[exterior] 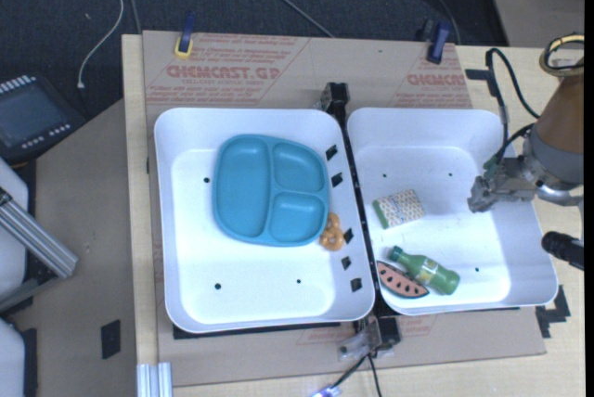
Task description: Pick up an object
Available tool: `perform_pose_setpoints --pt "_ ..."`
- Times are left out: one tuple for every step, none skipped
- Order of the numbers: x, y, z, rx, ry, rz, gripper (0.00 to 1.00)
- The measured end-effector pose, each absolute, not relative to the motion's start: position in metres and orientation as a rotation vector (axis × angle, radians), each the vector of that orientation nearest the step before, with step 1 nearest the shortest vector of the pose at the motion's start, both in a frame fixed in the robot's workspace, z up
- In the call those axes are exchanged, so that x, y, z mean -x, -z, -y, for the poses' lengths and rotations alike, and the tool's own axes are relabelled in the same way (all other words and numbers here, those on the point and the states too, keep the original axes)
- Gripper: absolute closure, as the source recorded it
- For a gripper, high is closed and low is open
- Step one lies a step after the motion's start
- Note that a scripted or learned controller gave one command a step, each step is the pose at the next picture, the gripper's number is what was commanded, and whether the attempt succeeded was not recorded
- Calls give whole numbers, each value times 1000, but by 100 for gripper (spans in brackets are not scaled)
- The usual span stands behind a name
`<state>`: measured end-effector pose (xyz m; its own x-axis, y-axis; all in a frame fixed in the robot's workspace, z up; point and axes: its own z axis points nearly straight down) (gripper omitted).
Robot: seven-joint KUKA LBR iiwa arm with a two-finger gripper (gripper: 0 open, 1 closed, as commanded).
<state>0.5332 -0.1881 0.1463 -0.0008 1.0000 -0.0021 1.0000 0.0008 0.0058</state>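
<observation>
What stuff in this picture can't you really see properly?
- Arm: cut off by the camera view's right edge.
- Gripper: too small and blurry to read how it is set.
- Little orange thing beside the blue plate: too small to identify.
- Watermelon slice toy: partly covered by the green bottle.

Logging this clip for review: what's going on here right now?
The arm's gripper sits over the right bin, near its right wall, with nothing seen between its fingers. A patterned packet, green bottle and watermelon slice lie in that bin. The left bin holds a blue divided plate and a small orange item.
</observation>
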Motion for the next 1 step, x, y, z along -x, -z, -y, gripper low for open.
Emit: perform_pose_setpoints --pt "-538 -191 187 -2216 -5 -2219 100"
